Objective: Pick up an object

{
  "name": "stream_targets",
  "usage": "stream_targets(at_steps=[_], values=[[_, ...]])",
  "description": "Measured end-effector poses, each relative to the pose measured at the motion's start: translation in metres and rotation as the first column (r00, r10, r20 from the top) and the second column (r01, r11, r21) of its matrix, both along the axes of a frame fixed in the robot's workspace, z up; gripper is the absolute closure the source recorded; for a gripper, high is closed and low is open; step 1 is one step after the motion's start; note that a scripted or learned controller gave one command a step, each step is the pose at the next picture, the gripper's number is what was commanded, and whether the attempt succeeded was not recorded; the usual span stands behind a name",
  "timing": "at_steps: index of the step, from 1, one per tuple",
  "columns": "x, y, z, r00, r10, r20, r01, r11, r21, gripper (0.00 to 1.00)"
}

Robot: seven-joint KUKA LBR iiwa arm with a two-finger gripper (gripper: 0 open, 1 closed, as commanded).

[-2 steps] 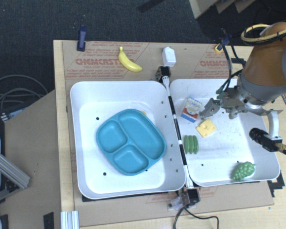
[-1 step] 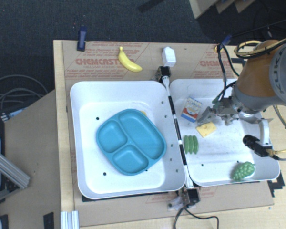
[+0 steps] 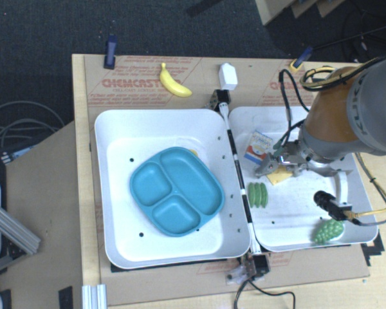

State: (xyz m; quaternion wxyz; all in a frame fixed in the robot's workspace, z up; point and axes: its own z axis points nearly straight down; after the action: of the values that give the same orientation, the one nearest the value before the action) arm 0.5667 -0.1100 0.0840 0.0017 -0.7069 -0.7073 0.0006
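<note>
From my station, I see the gripper low inside the right bin, in its upper middle part, at the end of the arm that comes in from the right with its orange band just above the wrist. From this slanted view I cannot tell whether the pincer is apart or together, and I see nothing clearly clamped in it. Right at its tip lies a small yellow piece, touching it or just under it; I cannot say which. Just beside the gripper, towards the bin's upper left, a red, white and blue packet lies flat on the floor. Below that, near the bin's left wall, is a green pod-like toy, apart from the gripper. In the bin's lower right corner a pale green bumpy cluster rests against the rim, well apart from the pincer. Across the divider, the left bin holds a blue divided plate with three compartments, lying at a slant near the middle. Beyond both bins, on the brown bench top, a yellow banana lies near the far edge, a small white block is close to the top of the divider, and a small dark blue item is at the far left corner.
</note>
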Motion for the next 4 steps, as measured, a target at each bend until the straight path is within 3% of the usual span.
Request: stream_targets(at_steps=[1, 2, 3, 4], values=[[0.003, -0.002, 0.015, 1.000, -0.002, 0.010, 0.002, 1.000, -0.003, 1.00], [-0.063, 0.039, 0.101, 1.000, 0.000, 0.002, 0.000, 1.000, 0.000, 1.00], [-0.064, 0.038, 0.100, 1.000, -0.001, 0.001, 0.001, 1.000, -0.001, 0.00], [-0.017, 0.001, 0.000, 1.000, -0.002, 0.002, 0.002, 1.000, -0.001, 0.00]])
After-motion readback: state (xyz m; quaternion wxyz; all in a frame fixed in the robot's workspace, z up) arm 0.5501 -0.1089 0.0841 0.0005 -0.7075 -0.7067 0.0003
